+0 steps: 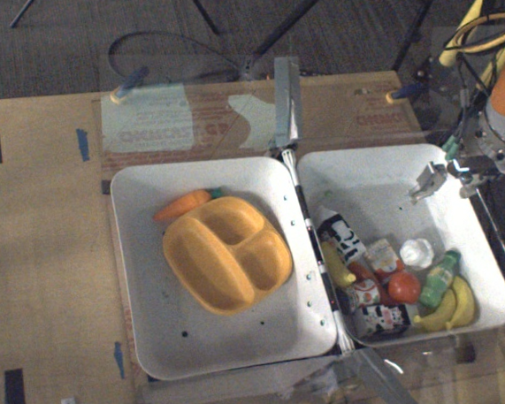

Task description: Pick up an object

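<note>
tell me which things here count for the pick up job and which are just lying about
For the job:
gripper, above the right bin
pickable items in that bin: banana, green bottle, tomato, black-and-white carton

Lying about:
orange divided plate and carrot in the left bin
blue tape on the bench

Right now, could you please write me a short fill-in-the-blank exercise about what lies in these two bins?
1. The orange divided plate lies in the ____ bin.
2. The toy carrot lies against the plate's ____ edge.
3. The bananas lie in the right bin's ____ right corner.
4. The gripper hovers over the ____ bin.

Missing words: left; far; near; right
</note>
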`<state>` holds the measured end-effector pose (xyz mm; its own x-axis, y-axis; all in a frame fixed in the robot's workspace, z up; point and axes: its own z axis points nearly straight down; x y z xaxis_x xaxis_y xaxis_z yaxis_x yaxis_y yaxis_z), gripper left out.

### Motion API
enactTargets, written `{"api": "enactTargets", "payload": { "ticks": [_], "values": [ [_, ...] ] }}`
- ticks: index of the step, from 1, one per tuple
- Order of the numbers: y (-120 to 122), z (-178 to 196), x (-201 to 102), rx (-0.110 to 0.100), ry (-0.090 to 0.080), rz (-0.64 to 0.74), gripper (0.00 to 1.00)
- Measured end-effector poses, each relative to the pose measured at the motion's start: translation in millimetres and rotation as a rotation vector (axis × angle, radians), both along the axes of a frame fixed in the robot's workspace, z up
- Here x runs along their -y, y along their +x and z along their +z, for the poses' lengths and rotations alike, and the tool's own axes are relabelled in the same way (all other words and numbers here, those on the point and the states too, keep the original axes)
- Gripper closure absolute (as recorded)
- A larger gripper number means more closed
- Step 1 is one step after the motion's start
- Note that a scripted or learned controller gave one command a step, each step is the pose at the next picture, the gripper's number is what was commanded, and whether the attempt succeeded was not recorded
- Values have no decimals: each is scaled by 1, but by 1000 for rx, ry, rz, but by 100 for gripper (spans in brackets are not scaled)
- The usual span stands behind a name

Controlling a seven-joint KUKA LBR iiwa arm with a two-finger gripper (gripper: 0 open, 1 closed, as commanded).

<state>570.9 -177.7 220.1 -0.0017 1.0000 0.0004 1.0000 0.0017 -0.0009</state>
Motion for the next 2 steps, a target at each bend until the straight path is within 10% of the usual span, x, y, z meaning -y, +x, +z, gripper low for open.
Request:
{"api": "enactTargets", "payload": {
  "ticks": [1, 2],
  "values": [
    [-75, -120, -41, 5, 0, -32, 0],
    [-39, -128, -50, 14, -5, 159, 0]
  ]
}}
